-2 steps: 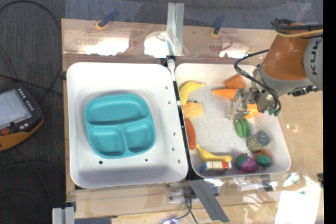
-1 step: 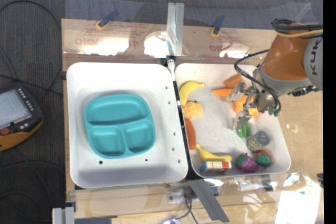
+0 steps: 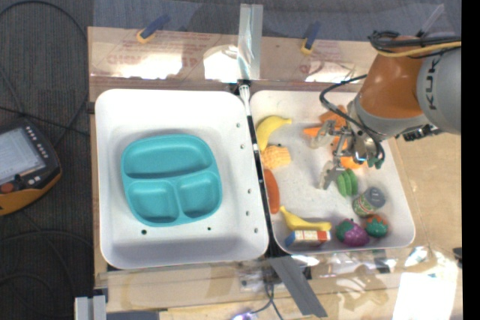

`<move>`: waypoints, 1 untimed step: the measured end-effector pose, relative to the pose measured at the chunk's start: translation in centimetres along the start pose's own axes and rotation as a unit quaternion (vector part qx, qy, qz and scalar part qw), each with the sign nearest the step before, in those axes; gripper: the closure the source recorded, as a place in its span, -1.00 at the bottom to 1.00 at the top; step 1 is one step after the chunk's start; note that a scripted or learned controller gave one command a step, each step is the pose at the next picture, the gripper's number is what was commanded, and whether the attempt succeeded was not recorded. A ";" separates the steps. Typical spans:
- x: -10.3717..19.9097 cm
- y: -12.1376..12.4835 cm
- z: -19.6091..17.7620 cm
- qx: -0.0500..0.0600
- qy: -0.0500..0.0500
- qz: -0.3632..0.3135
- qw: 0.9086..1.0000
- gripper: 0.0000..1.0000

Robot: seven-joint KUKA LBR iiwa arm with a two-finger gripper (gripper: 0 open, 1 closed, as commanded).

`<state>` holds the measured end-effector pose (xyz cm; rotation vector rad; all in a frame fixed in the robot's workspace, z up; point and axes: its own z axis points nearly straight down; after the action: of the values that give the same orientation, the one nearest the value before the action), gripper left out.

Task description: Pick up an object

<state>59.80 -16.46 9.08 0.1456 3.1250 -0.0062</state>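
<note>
My gripper (image 3: 327, 155) hangs low over the middle of the right bin (image 3: 296, 174), under the orange-banded wrist (image 3: 390, 90). Its two fingers stand open, one fingertip (image 3: 324, 133) near a small orange piece (image 3: 312, 133), the other close to a green vegetable (image 3: 346, 183). Bare bin floor shows between the fingers. Another orange item (image 3: 347, 159) lies partly hidden under the gripper body. To the left are a yellow banana (image 3: 271, 127), a yellow-orange fruit (image 3: 276, 157) and a red sausage-like piece (image 3: 273, 191).
Along the right bin's front lie a second banana (image 3: 304, 221), a red-and-white box (image 3: 307, 237), a purple item (image 3: 352, 233), a red-green item (image 3: 377, 225) and a grey can (image 3: 370, 200). The left bin (image 3: 112, 232) holds a teal divided plate (image 3: 172, 177).
</note>
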 end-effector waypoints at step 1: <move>8.8 -4.2 -0.2 0.001 -0.002 0.015 1.000 -1.00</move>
<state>50.61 -19.79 9.20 0.1915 3.1180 -0.0085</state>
